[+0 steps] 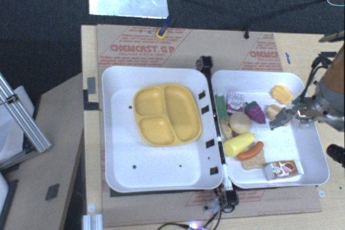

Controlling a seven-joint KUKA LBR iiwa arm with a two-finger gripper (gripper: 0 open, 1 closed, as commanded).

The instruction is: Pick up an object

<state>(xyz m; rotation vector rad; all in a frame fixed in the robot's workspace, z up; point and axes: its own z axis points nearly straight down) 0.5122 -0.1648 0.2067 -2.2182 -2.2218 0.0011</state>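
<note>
Sitting on brown board (145, 47), two white bins (121, 169); pincer (281, 118) state unclear above the right.

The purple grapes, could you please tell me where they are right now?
The purple grapes lie in the right bin, in its upper middle, just right of the small pink-and-white packet and above the round beige piece.

glossy yellow plastic tray (166, 115), smooth white bins (118, 169)

Two white bins (116, 132), one yellow plate (165, 115) (three compartments), several toy foods (253, 134).
</note>
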